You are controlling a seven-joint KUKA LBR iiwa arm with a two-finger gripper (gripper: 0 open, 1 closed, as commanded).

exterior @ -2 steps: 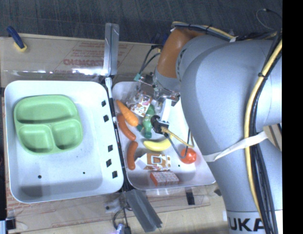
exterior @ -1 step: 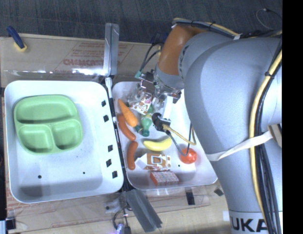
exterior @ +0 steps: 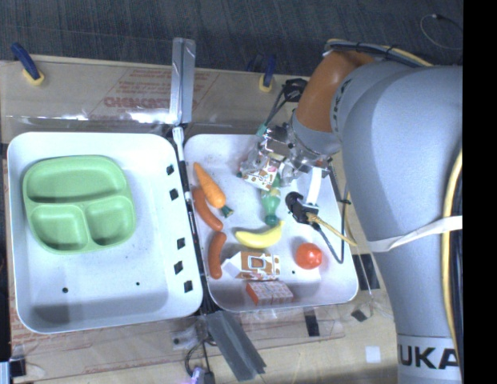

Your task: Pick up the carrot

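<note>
Left bin (exterior: 24, 294): green divided tray (exterior: 78, 202). Right bin (exterior: 232, 144): carrot (exterior: 209, 185) by left wall, two sausages (exterior: 206, 207) just below it, banana (exterior: 259, 235), tomato (exterior: 309, 255), two small boxes (exterior: 261, 265) near front. Gripper (exterior: 268, 166) sits over bin's upper right, apart from carrot; grip state can't be told

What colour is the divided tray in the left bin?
Light green. The divided tray shows best in the camera view.

Bulky grey arm (exterior: 400, 174), orange wrist band (exterior: 318, 94), black cables.
</note>
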